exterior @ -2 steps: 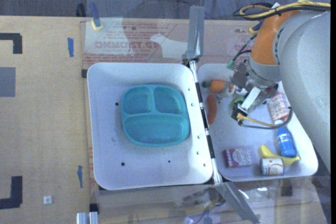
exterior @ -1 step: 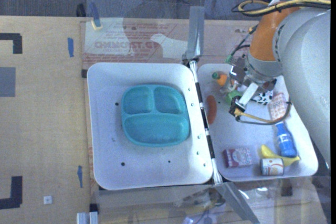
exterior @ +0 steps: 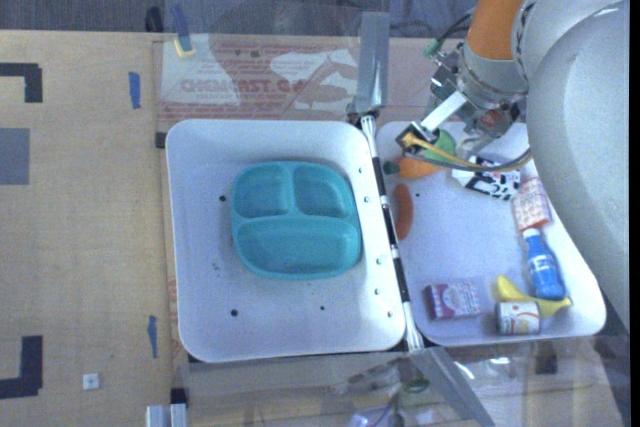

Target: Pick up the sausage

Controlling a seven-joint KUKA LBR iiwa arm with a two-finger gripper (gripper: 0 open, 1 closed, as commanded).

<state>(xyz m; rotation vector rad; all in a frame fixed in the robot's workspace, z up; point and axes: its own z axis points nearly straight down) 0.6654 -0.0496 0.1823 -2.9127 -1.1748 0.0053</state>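
The sausage [exterior: 403, 212], a short reddish-brown link, lies lengthwise against the left wall of the right bin [exterior: 470, 245]. My gripper [exterior: 483, 128] hangs over the far end of that bin, below the orange wrist band, up and to the right of the sausage and apart from it. Nothing shows between sausage and gripper except an orange round item [exterior: 421, 167] just beyond the sausage's far end.
A teal divided plate [exterior: 296, 218] sits in the left bin [exterior: 200, 315]. The right bin also holds a black-and-white patterned item [exterior: 494, 183], a red-labelled bottle [exterior: 530, 204], a blue bottle [exterior: 543, 269], a yellow banana [exterior: 516, 290], a can [exterior: 518, 317] and a red box [exterior: 452, 299].
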